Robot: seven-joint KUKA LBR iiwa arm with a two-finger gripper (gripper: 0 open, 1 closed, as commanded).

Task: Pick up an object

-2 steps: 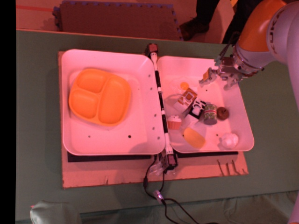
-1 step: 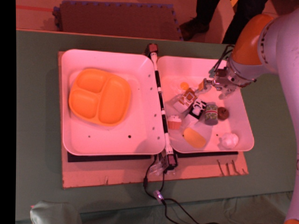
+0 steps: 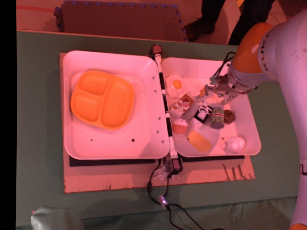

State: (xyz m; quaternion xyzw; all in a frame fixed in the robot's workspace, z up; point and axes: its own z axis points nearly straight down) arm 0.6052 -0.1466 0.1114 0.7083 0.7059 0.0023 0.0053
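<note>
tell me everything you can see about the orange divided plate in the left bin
The orange divided plate is a rounded-square dish, seemingly smooth plastic, moulded into three compartments: two smaller ones on its left side and one larger on its right. It lies flat and upright on the floor of the left bin, slightly rotated, toward the bin's upper left. Its compartments hold nothing. Only the bin floor touches it; the gripper is over the other bin.

The black-and-white marked card [image 3: 203, 112] in the right bin [image 3: 249, 128] bears print too small to read.
</note>
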